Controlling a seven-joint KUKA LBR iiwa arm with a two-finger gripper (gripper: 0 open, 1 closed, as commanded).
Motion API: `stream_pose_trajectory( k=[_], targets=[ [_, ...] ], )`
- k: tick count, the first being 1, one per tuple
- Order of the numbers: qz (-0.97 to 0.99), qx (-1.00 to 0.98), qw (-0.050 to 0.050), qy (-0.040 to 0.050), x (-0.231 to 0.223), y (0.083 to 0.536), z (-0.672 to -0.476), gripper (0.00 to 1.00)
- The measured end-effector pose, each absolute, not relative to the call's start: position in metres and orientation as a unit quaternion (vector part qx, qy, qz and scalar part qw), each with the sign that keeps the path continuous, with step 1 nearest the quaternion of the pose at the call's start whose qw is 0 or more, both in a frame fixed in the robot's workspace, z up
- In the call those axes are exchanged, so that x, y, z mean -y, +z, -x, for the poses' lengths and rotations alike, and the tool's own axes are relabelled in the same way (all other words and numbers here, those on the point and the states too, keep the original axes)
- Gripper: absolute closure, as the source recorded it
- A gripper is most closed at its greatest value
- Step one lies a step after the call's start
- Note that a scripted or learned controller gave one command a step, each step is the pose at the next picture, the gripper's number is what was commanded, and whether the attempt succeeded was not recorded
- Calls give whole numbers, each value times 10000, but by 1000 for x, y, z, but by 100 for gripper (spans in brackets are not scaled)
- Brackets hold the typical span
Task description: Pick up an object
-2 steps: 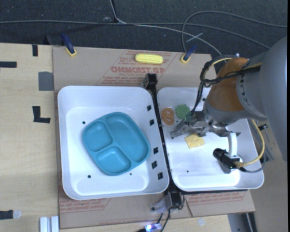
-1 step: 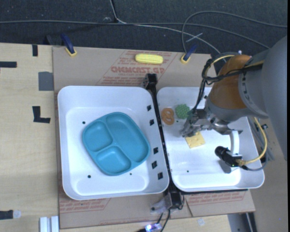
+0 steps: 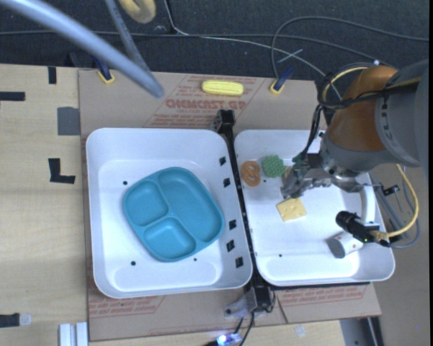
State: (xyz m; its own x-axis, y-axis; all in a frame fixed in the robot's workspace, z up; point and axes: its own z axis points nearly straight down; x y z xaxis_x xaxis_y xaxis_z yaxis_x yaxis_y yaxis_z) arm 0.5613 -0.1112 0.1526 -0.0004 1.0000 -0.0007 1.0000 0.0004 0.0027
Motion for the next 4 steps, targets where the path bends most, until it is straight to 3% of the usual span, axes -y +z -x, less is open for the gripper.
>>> stream_pose_trajectory(
  k=[2,3,4],
  targets=[
    [-7064,-7078,25,15,116,270,-558,100],
    [-7053,-7089,-7,-2,67,268,-545,100],
    [-7052,-7090,-7,-3,21,262,-546,100]
  ],
)
